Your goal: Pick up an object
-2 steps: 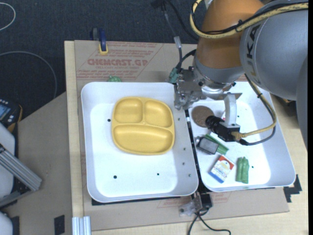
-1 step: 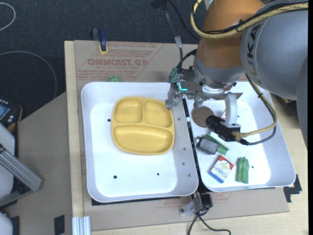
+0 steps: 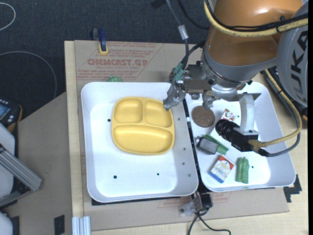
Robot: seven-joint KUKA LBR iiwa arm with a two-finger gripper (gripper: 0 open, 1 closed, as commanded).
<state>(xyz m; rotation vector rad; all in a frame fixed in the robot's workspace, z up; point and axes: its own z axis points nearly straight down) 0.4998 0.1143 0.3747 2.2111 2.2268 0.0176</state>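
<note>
My gripper (image 3: 228,112) hangs over the far part of the right bin (image 3: 282,166), its two grey fingers (image 3: 248,112) spread apart and open. Nothing is gripped between them. A small red and white packet (image 3: 229,115) lies on the bin floor under the gap. A brown round disc (image 3: 203,117) rests just left of the left finger. Nearer the front lie a dark green flat block (image 3: 211,144), a small red, white and blue box (image 3: 221,169) and a green ridged piece (image 3: 242,170). A yellow divided plate (image 3: 143,125) sits in the left bin (image 3: 90,131).
A black cylinder with a yellow cable (image 3: 234,134) hangs from the arm over the middle of the right bin. The arm's orange and grey body (image 3: 244,28) covers that bin's far edge. Both bins stand on a cardboard sheet (image 3: 122,60) with a blue clamp (image 3: 102,40).
</note>
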